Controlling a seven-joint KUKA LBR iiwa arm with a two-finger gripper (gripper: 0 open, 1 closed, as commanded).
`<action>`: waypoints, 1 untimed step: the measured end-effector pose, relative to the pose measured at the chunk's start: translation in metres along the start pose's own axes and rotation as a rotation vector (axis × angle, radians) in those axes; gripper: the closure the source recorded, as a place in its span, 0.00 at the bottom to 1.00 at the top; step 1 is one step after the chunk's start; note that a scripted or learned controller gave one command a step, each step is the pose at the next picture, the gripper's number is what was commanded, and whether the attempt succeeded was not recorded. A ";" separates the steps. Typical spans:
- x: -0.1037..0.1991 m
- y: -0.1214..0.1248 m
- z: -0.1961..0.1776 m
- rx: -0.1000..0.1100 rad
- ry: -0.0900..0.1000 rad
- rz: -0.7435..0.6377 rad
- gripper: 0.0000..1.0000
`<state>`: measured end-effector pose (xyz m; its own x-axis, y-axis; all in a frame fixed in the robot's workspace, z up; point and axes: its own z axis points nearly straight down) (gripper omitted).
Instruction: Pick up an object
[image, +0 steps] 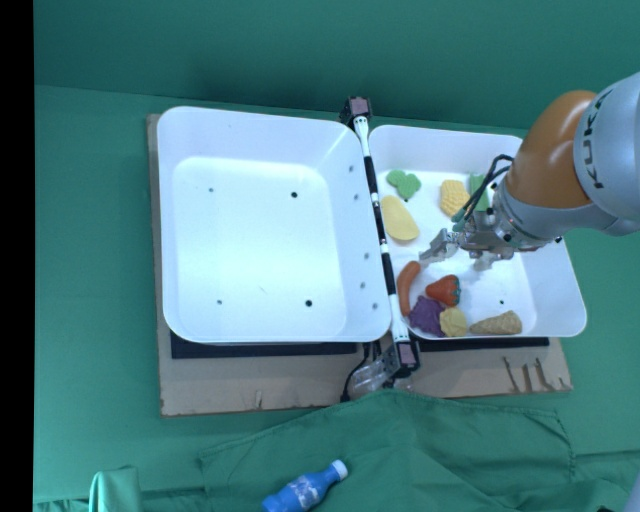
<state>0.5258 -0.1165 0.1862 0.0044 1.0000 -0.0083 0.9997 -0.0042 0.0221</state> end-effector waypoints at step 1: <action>-0.037 0.023 0.002 0.007 0.007 -0.001 0.00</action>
<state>0.5489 -0.1540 0.1851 0.0031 1.0000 -0.0011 0.9999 -0.0031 0.0156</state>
